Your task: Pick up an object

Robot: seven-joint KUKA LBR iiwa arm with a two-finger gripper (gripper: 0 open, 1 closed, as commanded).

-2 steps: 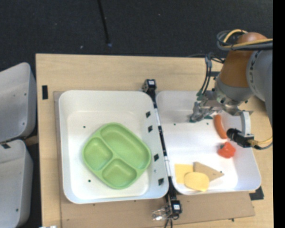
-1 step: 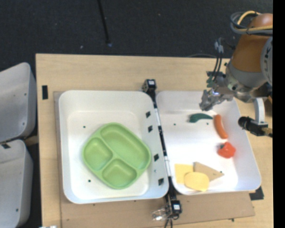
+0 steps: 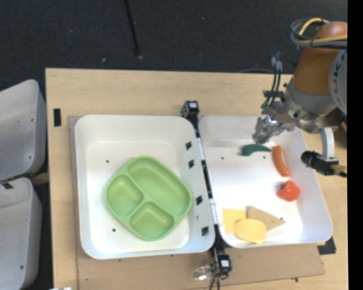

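Nearest the cam, at the bottom edge of the bench (image 3: 60,95), a small metal clamp/fitting (image 3: 210,272) sits under the seam btw the two bins, too blurred to read. Just above it, in the right bin (image 3: 230,132), near corner: a pale yellow square slice (image 3: 231,217), a rounder yellow piece (image 3: 251,230) overlapping it, and a tan cardboard-like wedge (image 3: 267,215) lying partly under/behind the round one; exact stacking order hard to tell. Left bin (image 3: 91,138) holds a green divided plate (image 3: 147,197) w/ three compartments, lying flat, well apart from everything else. Further up in the right bin, a small red-orange object (image 3: 288,191) near the right wall, shape unclear, and just beyond it an orange sausage-like piece (image 3: 281,161) lying at a slant. Next to that, a dark teal curved item (image 3: 254,150) on the bin floor. The gripper (image 3: 265,130) hangs right over the teal item, tip just above or touching its upper end; can't tell which. Fingers are a small blurry metallic cluster, so open vs closed can't be told, and nothing visibly sits btw them. Behind it the arm (image 3: 317,71), orange-brown w/ grey wrist and cables, is cut off at the right. A black fitting (image 3: 317,161) sticks over the bin's right rim. Far side: black clip (image 3: 190,108) at the seam top, then dark floor w/ a thin black cable (image 3: 130,20). White panels (image 3: 12,132) at left are cut by the frame.
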